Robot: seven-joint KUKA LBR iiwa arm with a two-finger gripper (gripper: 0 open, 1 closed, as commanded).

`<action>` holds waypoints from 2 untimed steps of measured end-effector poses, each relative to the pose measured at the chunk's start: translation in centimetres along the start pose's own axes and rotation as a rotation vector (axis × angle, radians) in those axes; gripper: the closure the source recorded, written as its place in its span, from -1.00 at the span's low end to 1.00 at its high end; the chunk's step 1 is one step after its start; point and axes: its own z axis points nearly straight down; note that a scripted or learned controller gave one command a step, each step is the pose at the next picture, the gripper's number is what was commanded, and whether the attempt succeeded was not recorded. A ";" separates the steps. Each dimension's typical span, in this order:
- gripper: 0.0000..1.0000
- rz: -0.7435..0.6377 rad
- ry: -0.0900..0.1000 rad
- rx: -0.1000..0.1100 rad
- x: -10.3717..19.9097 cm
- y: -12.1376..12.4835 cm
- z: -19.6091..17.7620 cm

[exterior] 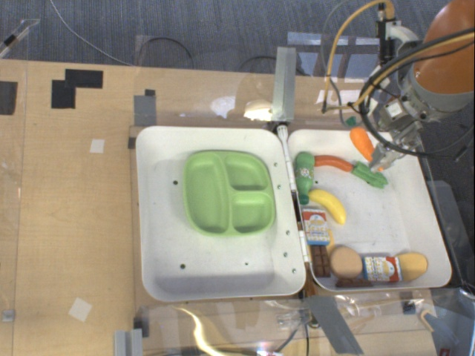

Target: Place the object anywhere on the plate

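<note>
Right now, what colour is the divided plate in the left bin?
Light green, seen clearly in the camera view: the plate lies in the left bin.

My desk (67,221) is pale wood, marked with black shapes (74,85). Grey ribbed carpet (185,10) lies beyond it, a thin cable (70,22) trailing across.

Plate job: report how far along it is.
Done: nothing looks placed; the green plate in the left bin bears no object. In hand: the gripper hovers at the right bin's far end by the carrot and the orange piece; no object is visibly held. Left: grasp an object, carry it over, set it on the plate.
</note>
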 end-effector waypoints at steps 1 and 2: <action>1.00 -0.175 -0.002 -0.004 -4.8 -1.7 6.3; 1.00 -0.220 -0.003 -0.001 -13.0 -2.2 6.1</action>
